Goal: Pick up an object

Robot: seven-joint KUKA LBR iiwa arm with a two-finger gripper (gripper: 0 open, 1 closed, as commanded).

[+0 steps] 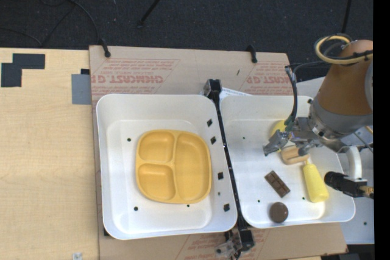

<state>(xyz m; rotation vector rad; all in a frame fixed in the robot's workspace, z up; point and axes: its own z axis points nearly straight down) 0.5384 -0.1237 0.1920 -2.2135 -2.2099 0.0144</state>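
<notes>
In the right bin (256,204) my gripper (291,145) hangs low and open, its fingers (273,145) spread to either side of a tan block (294,156) on the bin floor. A small yellow piece (278,128) peeks out just behind the gripper. In front of it lie a yellow corn-like piece (314,182), a brown chocolate bar (277,183) and a round brown cookie (279,212). The arm hides the bin's far right part.
The left bin (116,131) holds a yellow divided plate (173,166). A black divider rail (220,149) runs between the two bins. Cardboard (152,73) lies under both bins, and a wooden benchtop (42,161) stretches off to the left.
</notes>
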